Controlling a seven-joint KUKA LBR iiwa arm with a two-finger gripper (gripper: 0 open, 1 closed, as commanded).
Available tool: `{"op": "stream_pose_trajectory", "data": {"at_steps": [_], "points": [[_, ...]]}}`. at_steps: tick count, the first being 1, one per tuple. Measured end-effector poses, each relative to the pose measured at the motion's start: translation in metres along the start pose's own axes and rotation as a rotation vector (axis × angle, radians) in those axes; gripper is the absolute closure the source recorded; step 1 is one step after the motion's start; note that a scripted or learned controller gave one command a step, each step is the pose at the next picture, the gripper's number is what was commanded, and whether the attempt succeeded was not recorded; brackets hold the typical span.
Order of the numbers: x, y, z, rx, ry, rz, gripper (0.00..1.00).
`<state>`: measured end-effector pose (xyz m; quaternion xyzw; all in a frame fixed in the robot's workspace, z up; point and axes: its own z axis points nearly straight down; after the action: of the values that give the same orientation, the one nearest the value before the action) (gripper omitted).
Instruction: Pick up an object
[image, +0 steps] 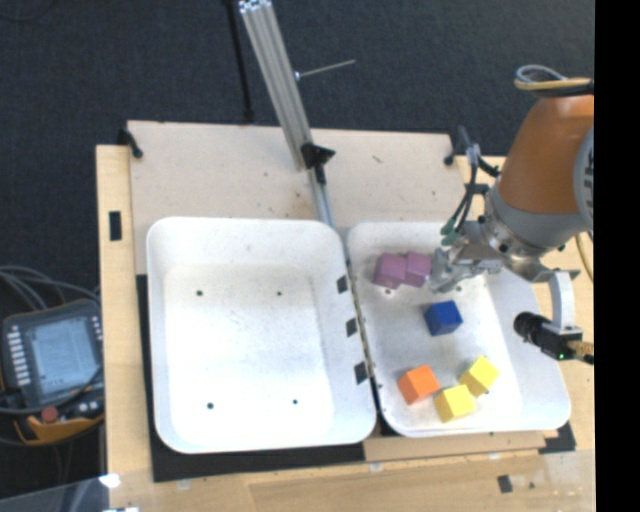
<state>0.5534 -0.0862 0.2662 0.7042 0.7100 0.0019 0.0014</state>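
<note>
Purple blocks (403, 269), 2 of them touching side by side, are lying at about 11 o'clock in the right bin (520, 415), and they are looking like the likely target, because the gripper (447, 272) is sitting just beside them.

Going from left to right: a teach pendant (55, 360) is resting off the bench at 9 o'clock. The left bin (160, 245) is standing next, with only small dark marks on its floor. A slanted metal pole (282, 85) is reaching down from 12 o'clock to the gap between the bins. Then the right bin is holding the purple pair, a blue cube (442, 318) near its middle, an orange cube (419, 383) at about 7 o'clock, and 2 yellow cubes (455, 402) (481, 375) at about 6 o'clock. The arm (545, 170) is coming in from 3 o'clock.

I am judging the task as not finished: every block is lying on the bin floor, nothing is lifted. The approach seems done; closing and lifting are remaining.

The purple pair is forming 1 short bar, and its long axis is running from 9 o'clock to 3 o'clock, with the 3 o'clock end pointing at the gripper.

I cannot tell how the pincer is set, since the wrist is covering it.
</note>
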Motion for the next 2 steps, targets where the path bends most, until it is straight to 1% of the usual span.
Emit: {"op": "stream_pose_trajectory", "data": {"at_steps": [1, 2], "points": [[0.051, 0.009, 0.014, 0.006, 0.0, 0.002, 1.0], [0.098, 0.013, 0.009, 0.003, 0.0, 0.002, 1.0]]}}
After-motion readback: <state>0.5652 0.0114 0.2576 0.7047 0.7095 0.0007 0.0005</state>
